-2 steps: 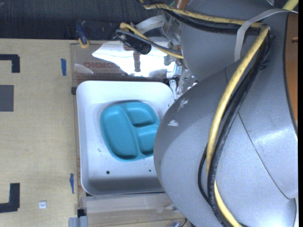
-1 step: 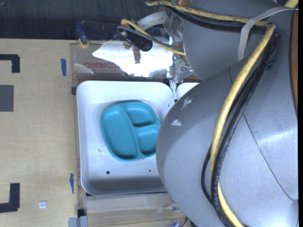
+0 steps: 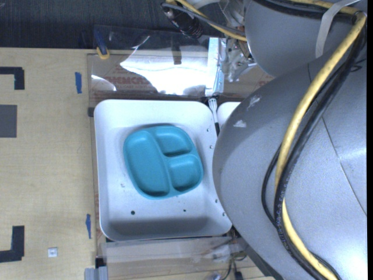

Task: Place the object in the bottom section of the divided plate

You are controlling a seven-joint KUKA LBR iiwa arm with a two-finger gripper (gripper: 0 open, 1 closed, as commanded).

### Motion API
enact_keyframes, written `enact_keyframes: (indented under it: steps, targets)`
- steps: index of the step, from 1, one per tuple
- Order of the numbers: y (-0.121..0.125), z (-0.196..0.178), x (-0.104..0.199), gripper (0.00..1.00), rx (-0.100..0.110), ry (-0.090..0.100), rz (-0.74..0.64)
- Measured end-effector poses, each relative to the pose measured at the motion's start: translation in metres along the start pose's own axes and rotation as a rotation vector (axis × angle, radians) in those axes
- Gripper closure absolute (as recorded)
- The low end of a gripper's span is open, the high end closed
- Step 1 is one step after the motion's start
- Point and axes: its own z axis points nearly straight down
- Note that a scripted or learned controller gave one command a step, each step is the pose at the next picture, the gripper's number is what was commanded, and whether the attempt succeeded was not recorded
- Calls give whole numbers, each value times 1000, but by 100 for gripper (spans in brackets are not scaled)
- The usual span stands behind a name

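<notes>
Your blue divided plate (image 3: 163, 161) sits mid-bin in the white bin (image 3: 111, 156); the grey arm (image 3: 297, 156) looms at three o'clock. You can't tell the tool's state.

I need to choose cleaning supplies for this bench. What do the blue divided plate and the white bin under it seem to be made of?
The divided plate looks like moulded plastic: uniform turquoise, satin sheen, softly rounded section ridges. The white bin also seems plastic, possibly coated metal: smooth and glossy, with rounded corners and soft glare along its rim.
</notes>
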Motion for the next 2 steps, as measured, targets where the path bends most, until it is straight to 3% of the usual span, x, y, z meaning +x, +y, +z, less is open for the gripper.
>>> enact_keyframes:
  steps: [1,2]
  targets:
    - [1,18,-4,100,1,-7,4]
    - [-88,85,4,100,0,-9,-4]
